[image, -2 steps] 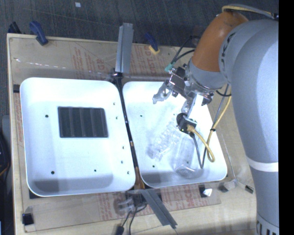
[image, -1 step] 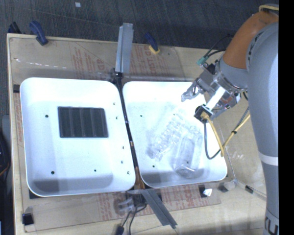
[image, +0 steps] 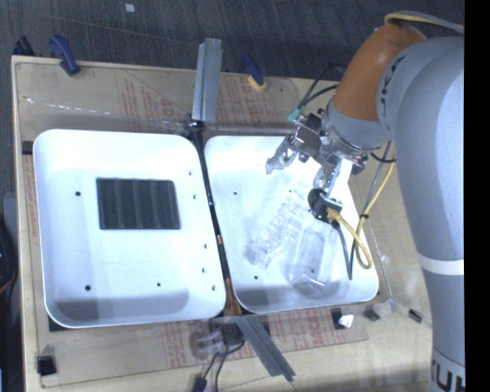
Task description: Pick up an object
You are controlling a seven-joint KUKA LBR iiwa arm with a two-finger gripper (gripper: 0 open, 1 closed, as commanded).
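1. Toward the upper right of the frame, above the right bin (image: 229, 219): grey arm (image: 429, 137) with orange band reaching in, end effector (image: 314, 166) hanging over the bin's upper half.
2. State of the end effector: cannot tell. Wrist hardware and cabling crowd the area; nothing seen clamped.
3. Task objects, centre to lower part of the right bin: a clear ridged plastic piece (image: 276, 231) lying at a slant, and just beside it, lower right, a clear cup-like container (image: 309, 261) lying on its side. Contact between the two likely but not certain, both being transparent against white.
4. Position of both objects below the end effector in the frame and apart from it; neither lifted. Pick judged not yet made.
5. Yellow cable (image: 361, 235) drooping from the wrist down along the right bin's right side, close to the clear container; possible snag risk on descent.
6. Left bin (image: 57, 219): dark ribbed rectangular panel (image: 138, 203) lying flat at its centre, well apart from the arm.
7. Bins side by side on the table (image: 33, 96), held at the seam by a grey bar (image: 206, 80) at top; blue clamps (image: 65, 55) on the table's upper edge, presumably to keep the board from shifting under contact.
8. Handling judgement: transparent, light, smooth items; slip or misjudged grasp plausible.
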